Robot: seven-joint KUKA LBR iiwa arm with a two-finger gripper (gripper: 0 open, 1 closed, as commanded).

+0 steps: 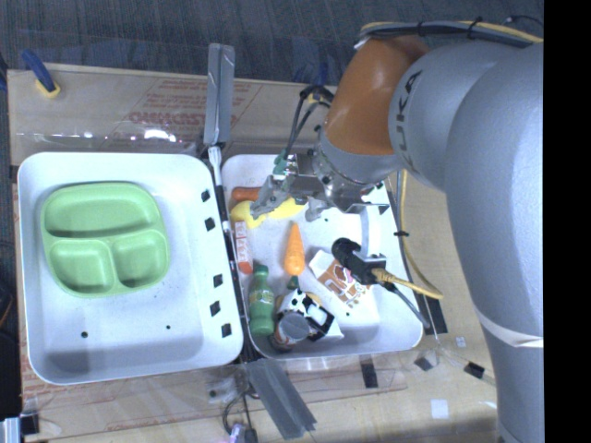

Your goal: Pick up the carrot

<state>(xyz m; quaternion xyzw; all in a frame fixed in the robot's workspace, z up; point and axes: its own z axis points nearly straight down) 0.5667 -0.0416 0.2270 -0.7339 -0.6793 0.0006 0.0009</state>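
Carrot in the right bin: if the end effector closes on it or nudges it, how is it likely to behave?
The carrot looks like smooth moulded plastic, so it is probably stiff, light and somewhat slippery. Its round, tapered body lies flat on the right bin floor, so a push would likely roll or pivot it. The green bottle nearby might stop it.

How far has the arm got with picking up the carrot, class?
Done: the end effector has reached into the right bin, above the yellow item. In hand: nothing visibly gripped. Left: the whole pick, since the carrot lies flat on the bin floor, just below the end effector and apart from it, beside the green bottle.
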